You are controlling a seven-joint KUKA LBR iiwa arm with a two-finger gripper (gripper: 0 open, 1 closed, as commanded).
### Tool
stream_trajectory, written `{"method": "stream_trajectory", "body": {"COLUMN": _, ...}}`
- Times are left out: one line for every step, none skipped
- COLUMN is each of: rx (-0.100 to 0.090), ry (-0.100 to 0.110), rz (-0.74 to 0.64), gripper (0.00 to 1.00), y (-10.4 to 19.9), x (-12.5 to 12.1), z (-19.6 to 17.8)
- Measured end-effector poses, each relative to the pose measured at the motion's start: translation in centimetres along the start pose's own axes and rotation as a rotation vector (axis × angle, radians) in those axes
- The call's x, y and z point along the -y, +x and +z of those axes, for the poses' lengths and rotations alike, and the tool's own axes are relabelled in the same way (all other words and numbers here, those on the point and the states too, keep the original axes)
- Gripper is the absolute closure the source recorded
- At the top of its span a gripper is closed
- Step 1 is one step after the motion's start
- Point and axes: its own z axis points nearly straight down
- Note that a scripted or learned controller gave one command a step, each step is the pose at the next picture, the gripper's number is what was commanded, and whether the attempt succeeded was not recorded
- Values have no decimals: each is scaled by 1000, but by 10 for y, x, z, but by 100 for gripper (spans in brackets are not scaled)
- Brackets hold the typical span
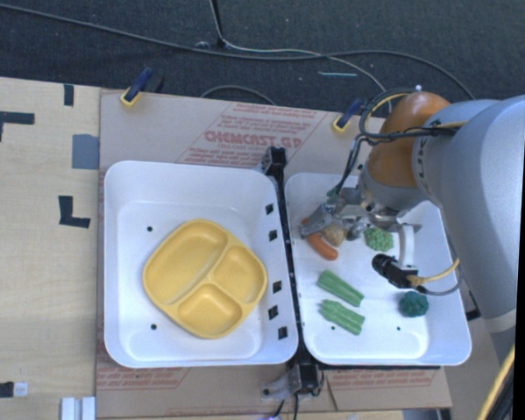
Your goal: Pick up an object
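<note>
The hand (335,219) sits low in the right bin (444,342) over an orange carrot (323,246), its grip state unreadable

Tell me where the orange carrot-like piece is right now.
In the camera view, the orange piece lies in the right bin, near its upper left, close to the divider, just below the gripper and above the two green pieces.

Bright, even light falls from overhead, leaving only soft, short shadows beneath the yellow plate (205,278) in the left bin (120,241). The white bins glare mildly. The focus is a little soft and grainy, and the arm (474,189) beside the right bin (444,346) looks blurred.
</note>
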Motion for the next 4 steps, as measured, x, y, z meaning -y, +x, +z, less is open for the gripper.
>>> {"method": "stream_trajectory", "body": {"rx": -1, "ry": 5, "rz": -1, "gripper": 100, "y": 1, "x": 1, "z": -10}}
{"method": "stream_trajectory", "body": {"rx": -2, "ry": -3, "rz": 1, "gripper": 100, "y": 3, "x": 3, "z": -52}}
{"method": "stream_trajectory", "body": {"rx": 0, "ry": -5, "rz": 1, "gripper": 100, "y": -5, "x": -1, "z": -111}}
{"method": "stream_trajectory", "body": {"rx": -2, "ry": -2, "rz": 0, "gripper": 100, "y": -5, "x": -2, "z": -124}}
